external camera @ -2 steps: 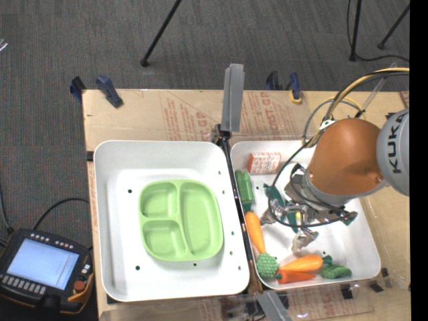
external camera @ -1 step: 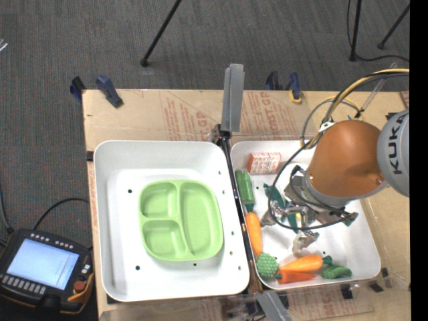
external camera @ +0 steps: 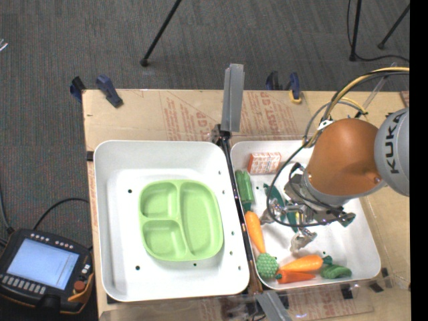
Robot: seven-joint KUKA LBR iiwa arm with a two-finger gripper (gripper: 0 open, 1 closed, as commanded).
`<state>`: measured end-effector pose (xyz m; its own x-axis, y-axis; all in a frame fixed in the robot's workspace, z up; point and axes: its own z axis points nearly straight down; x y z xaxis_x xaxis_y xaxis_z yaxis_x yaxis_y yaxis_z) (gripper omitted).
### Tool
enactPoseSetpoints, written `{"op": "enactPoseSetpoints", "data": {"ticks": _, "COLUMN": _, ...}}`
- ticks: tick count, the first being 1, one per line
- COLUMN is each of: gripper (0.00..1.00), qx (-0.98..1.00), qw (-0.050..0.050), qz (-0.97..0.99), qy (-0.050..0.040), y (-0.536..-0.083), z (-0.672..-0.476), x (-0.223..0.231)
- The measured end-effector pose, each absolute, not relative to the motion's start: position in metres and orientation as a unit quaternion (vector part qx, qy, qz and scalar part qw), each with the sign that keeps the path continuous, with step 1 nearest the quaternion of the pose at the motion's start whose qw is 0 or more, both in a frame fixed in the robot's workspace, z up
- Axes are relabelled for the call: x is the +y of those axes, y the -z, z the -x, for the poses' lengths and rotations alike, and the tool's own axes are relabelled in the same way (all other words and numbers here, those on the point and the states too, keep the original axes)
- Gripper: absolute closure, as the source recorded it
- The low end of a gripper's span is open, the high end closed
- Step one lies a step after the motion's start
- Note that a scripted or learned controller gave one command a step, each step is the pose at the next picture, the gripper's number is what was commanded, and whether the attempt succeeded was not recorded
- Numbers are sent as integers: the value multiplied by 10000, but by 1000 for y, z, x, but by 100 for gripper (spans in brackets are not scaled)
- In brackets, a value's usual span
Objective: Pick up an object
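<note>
My gripper (external camera: 288, 229) hangs over the middle of the right bin (external camera: 364, 236), below the orange wrist band, and it looks open with bare bin floor between the fingers. An orange carrot (external camera: 254, 229) lies just to its left, running along the bin's left wall. A second carrot (external camera: 302, 265) with a green leafy end (external camera: 335, 270) lies just below the gripper near the front wall. A round green knobbly toy (external camera: 267, 265) sits at the front left. A green cucumber (external camera: 245, 187) and a small orange box (external camera: 265, 162) lie farther back.
The left bin (external camera: 110, 179) holds a light green divided plate (external camera: 180, 219). A grey upright post (external camera: 233, 99) stands behind the seam between the bins. Cables loop over the arm at the right. A teach pendant (external camera: 43, 265) lies on the floor at the lower left.
</note>
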<state>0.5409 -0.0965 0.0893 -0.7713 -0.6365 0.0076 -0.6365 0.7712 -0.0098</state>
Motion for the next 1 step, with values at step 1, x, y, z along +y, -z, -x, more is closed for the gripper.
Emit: {"op": "enactPoseSetpoints", "data": {"ticks": 1, "gripper": 0, "qx": -9559, "qw": 21, "qz": -2937, "qy": -46, "y": -89, "z": -537, "x": -95}}
